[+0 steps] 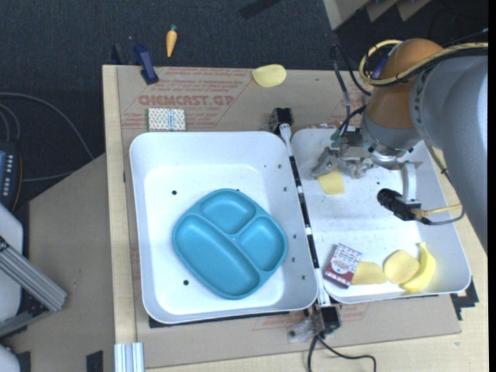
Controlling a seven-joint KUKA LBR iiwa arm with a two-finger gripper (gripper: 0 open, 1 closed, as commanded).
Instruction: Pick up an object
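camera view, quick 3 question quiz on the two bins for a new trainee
1. True or false: the blue plate lies in the left bin.
2. Which thing sits nearest the gripper? A) the yellow block B) the banana C) the small red box
3. Fill in: the small carrot lies on the ____, outside both bins.

Key: 1 true; 2 A; 3 floor

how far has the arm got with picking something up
Done: the gripper is down in the right bin, right above a pale yellow block. In hand: nothing visibly held. Left: grip and lift it. The red packet, banana and yellow slices lie untouched near the front.
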